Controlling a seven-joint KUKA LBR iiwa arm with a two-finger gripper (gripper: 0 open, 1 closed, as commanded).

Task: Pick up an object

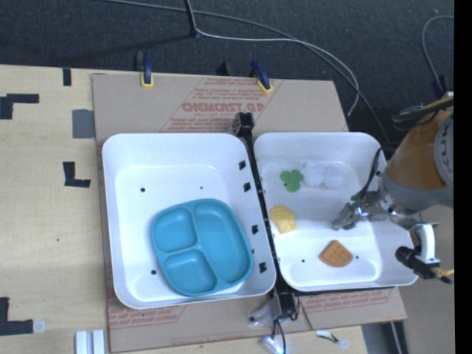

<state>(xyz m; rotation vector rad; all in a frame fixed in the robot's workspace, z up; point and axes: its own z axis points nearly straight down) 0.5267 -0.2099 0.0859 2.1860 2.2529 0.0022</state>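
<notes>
Fingers (348,218): metallic two-prong tip, sitting low over the right-hand white bin (369,144), right of frame centre. How far apart the prongs are standing cannot be told at this size; nothing is showing between them.

Nearest item: flat orange waffle-patterned biscuit-shaped piece (335,254), lying on the bin floor just below the fingers in the frame and slightly left, apart from them. Its outline is roughly triangular, with no strong long axis. By my reading this is the likeliest pick, calling for a short shift toward the lower edge of the frame.

Further items: pale yellow rounded lump (282,218), lying left of the fingers near the divider; small green leafy piece (292,180), upper left of them; clear, nearly colourless plastic shape (327,174), just above them.

Arm (417,172): grey with orange band, entering from the right edge, angling leftward and down into the bin.

Left-hand white bin (118,161): holding a turquoise three-compartment plastic tray (200,248), well apart from the fingers.
</notes>
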